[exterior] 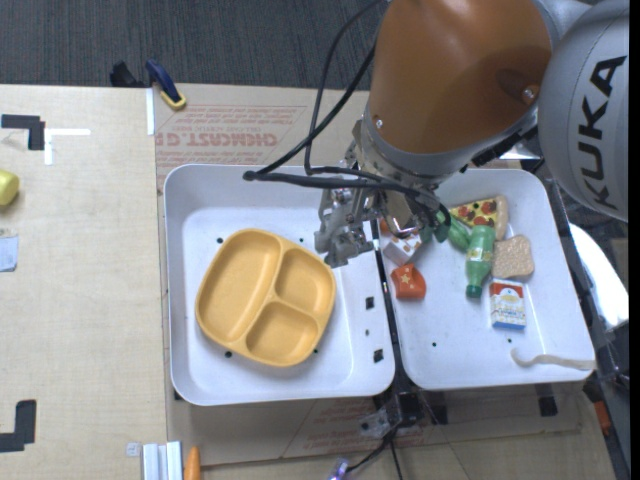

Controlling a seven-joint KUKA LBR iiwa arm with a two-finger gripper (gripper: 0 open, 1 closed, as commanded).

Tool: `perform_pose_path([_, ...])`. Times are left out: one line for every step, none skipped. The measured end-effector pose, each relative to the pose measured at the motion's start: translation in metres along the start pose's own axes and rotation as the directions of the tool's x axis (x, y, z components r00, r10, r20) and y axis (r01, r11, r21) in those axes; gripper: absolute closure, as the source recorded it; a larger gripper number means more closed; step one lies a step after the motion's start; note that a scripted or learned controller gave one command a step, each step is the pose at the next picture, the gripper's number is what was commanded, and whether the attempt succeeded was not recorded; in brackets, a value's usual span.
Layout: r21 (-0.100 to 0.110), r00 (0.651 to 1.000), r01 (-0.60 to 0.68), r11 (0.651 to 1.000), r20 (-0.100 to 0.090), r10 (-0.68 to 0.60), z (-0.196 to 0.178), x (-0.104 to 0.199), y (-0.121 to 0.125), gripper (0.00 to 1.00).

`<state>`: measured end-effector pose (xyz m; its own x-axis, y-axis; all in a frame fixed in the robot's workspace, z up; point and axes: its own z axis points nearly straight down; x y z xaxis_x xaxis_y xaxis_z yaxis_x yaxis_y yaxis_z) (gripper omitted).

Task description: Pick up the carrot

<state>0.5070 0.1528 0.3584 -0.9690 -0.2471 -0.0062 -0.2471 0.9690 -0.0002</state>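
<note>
My gripper [342, 236] hangs low over the ridge where the two bins meet, at the back of the left bin's right side. The orange wrist and its cables cover much of it. Just to its right, in the right bin [470, 368], a small orange-red piece [384, 226] and a green leafy end [455, 234] stick out from under the cables. They may be the carrot, which is mostly hidden. I see nothing held in the gripper.
A yellow divided plate [265, 298] lies in the left bin [190, 268]. The right bin holds a tomato [408, 284], a green bottle [478, 260], a pizza slice [478, 211], bread [513, 256], a small carton [508, 304] and a pale strip [552, 361] at the front.
</note>
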Motion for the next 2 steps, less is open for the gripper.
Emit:
perform_pose_path([0.000, 1.000, -0.001, 1.000, 0.000, 0.001, 0.000, 0.000, 0.000, 0.00])
perform_pose_path([0.002, 0.966, -0.257, 0.966, -0.007, 0.257, 0.181, 0.004, 0.012, 0.00])
